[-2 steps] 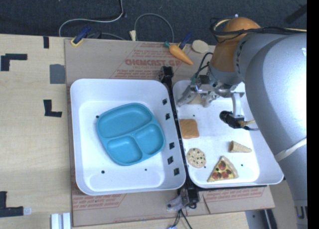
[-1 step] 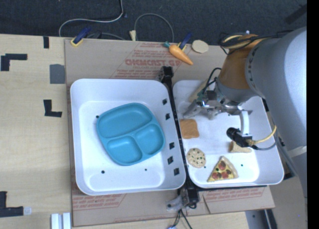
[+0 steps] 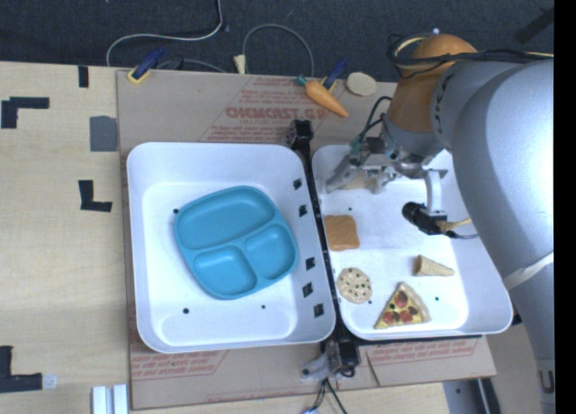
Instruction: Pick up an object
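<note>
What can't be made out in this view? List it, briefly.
Right bin: its far right corner is covered by the arm, camera view.
Pincer: too small and blurred to tell if it grips anything.
Pale round thing beside the carrot: too small to identify.
The arm: cut off by the view's right edge.

The arm (image 3: 504, 151) reached in from the right over the right bin (image 3: 481, 318). The gripper (image 3: 342, 175) was positioned over that bin's far left corner, close to the wall shared with the left bin (image 3: 144, 169).

The right bin contained four items:
- a brown toast slice (image 3: 341, 232) near the left wall
- a cookie (image 3: 355, 285) just nearer the camera than the toast
- a pizza slice (image 3: 402, 306) beside the cookie
- a small pale wedge (image 3: 434, 266) further right

The left bin held a blue divided plate (image 3: 236, 241). A carrot (image 3: 324, 97) lay on the cardboard (image 3: 180, 106) behind the bins.
</note>
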### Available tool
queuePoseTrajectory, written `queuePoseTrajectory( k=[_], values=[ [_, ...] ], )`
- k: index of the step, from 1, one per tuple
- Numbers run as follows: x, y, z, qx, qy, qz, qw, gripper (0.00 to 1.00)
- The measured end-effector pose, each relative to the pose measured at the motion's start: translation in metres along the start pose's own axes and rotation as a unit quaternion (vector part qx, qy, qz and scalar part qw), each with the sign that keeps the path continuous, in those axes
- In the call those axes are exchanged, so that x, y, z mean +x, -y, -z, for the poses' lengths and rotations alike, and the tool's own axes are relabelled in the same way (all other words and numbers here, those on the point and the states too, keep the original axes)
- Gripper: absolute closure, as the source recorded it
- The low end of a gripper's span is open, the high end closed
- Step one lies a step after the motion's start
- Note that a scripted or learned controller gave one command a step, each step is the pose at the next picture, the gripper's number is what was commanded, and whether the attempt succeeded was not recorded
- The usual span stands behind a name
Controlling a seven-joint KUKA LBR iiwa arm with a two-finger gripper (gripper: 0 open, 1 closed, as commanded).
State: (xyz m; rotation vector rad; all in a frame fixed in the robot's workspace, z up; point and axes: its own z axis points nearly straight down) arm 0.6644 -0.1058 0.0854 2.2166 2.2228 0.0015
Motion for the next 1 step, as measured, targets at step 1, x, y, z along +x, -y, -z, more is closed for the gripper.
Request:
queuePoseTrajectory(
  k=[1],
  values=[
    [-0.0384,0.006,0.0012,-0.001,0.0,-0.002,1.0,0.0]
  ],
)
